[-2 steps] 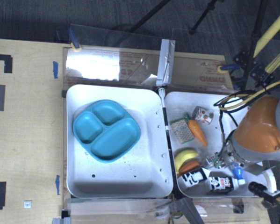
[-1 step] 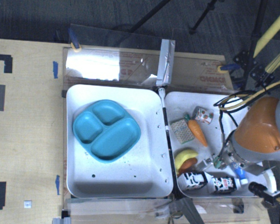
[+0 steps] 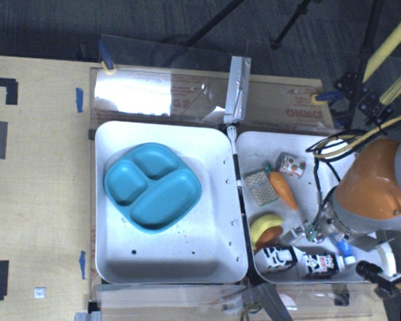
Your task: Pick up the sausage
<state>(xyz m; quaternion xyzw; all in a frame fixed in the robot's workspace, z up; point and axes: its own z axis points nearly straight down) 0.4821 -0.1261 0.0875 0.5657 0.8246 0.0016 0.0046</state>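
Sausage [image 3: 269, 235], reddish-brown, lies in the right bin [image 3: 255, 142] near its left wall, touching the yellow lemon [image 3: 265, 223] above it. Two black-and-white bottles [image 3: 301, 260] lie just below. Pincer [image 3: 309, 232] hangs low just right of the sausage; spread or pressed together: cannot tell. Carrot [image 3: 282, 188] lies farther up. Blue plate [image 3: 153, 186] sits in the left bin [image 3: 102, 252].

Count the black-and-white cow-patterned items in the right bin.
2. One cow-patterned item lies at the right bin's near edge, below the yellow fruit; the other lies just right of it, under the arm, which may hide more.
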